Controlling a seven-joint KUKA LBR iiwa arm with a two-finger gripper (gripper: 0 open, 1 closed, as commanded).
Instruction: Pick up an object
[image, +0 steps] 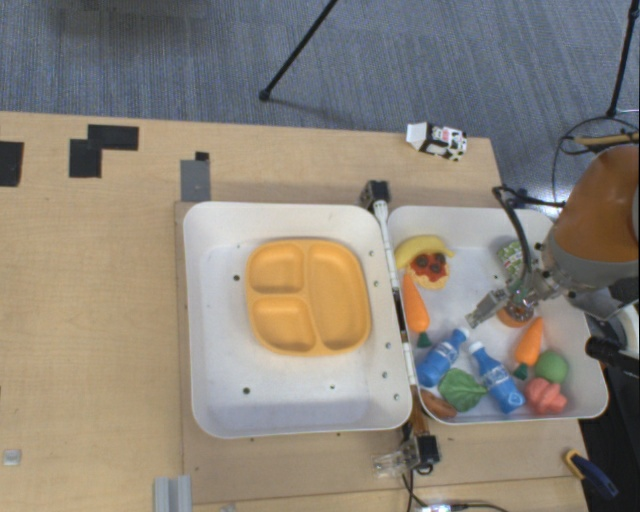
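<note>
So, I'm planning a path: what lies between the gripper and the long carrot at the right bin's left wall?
In the camera view, bare white bin floor separates the gripper from the carrot.

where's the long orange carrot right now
The long orange toy carrot lies in the right white bin, along its left wall, just below the yellow banana piece and above the blue plastic bottle.

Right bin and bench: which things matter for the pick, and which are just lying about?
For the pick:
- pincer
- two blue bottles
- two carrots
- green leaf
- banana
- right bin

Lying about:
- yellow divided plate in the left bin
- small black-and-white toy on the bench
</note>
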